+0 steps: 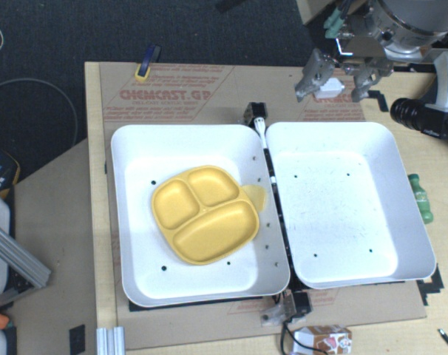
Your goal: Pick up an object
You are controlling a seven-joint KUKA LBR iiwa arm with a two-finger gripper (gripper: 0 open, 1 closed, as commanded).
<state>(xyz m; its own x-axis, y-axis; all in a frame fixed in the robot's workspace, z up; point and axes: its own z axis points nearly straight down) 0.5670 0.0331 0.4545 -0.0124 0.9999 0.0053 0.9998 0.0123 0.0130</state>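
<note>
1. The tool (335, 87) hangs above the far edge of the counter, just beyond the far rim of the right bin (387, 135). Its two grey fingers stand spread wide, and a small white part sits between them; whether that is a piece of the tool itself or something carried is hard to tell at this angle, so I count nothing as held.
2. The one object to pick, a yellow divided plate (204, 214), lies flat in the left bin (128, 198), near its middle, well apart from the tool.
3. Risk: the plate is broad, shallow and smooth. A straight descent onto its middle would likely find nothing to pinch; the fingers need a rim or a divider ridge, or they may slip off.
4. Risk: the plate's right edge lies near the wall between the bins, so a finger coming down there could strike the bin rim.
5. The bins rest on a brown cardboard sheet (172, 91) printed with red lettering; around it lies dark carpet (61, 21) with loose cables.
</note>
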